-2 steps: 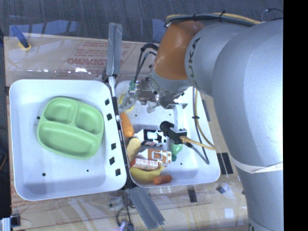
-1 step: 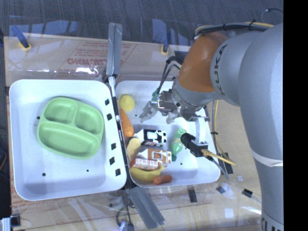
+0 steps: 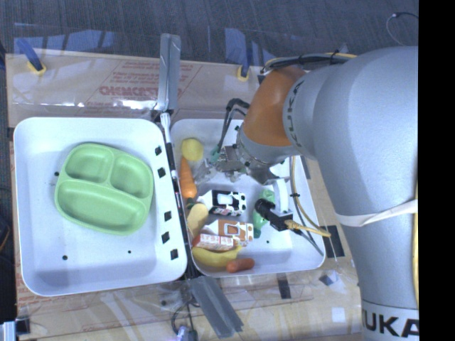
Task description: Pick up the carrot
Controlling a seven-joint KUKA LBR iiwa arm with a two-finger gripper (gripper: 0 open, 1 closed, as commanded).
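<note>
Robot lab: KUKA arm (image 3: pixel 355 155), 2 white bins (image 3: pixel 43 261), taped bench (image 3: pixel 92 84).

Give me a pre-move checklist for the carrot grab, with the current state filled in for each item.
1. Carrot located: ok, it lies in the right bin along the left wall.
2. Carrot free on top: ok, nothing covers it.
3. Neighbours: not ok, the lemon sits close at its upper end and a yellow piece at its lower end.
4. Wall clearance: not ok, the carrot hugs the divider, leaving little finger room on that side.
5. Gripper position: not ok, it sits right of the carrot, not over it.
6. Finger state: cannot tell.
</note>
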